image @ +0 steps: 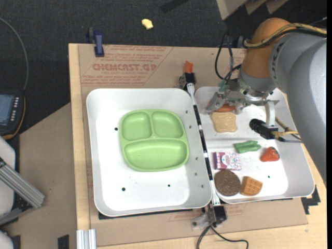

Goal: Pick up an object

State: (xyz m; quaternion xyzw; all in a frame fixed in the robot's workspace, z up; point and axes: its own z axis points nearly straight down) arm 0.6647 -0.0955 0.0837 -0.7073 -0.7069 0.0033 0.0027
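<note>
The surface [83, 139] is a brown board printed with red lettering, set over dark carpet [52, 9] on which one small yellow scrap [147, 23] lies; one blue clamp [96, 41] grips the board's far edge. Two white bins sit side by side. The left bin [104, 180] holds one green three-part plate [153, 139]. The right bin [295, 175] holds seven small things: one toast slice [224, 122], one green pod [246, 147], one red strawberry [270, 154], one pink carton [227, 161], one brown round cookie [227, 182], one orange waffle [251, 185] and one red-orange piece [225, 108] at the far end, touching the toast. The fingers [213, 104] stand spread and released, straddling that red-orange piece; whether they touch it cannot be told.
</note>
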